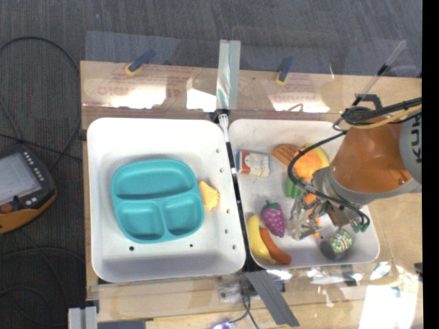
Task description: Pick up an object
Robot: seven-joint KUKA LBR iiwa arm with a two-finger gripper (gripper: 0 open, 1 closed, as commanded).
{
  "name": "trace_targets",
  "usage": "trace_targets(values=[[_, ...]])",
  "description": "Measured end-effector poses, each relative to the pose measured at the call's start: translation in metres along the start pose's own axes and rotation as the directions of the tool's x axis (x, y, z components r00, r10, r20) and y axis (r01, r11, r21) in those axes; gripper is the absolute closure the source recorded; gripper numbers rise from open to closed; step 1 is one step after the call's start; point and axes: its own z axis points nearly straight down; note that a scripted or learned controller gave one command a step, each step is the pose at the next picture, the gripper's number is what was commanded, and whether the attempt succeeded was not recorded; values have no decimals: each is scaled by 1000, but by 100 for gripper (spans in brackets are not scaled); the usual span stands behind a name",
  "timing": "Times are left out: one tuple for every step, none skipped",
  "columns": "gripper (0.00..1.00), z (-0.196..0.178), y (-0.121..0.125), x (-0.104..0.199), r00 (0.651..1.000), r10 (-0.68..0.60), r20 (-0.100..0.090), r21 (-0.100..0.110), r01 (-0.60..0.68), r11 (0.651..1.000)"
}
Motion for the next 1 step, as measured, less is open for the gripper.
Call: trace_targets(values=[[0,0,0,0,1000,0,0,0,0,1000]])
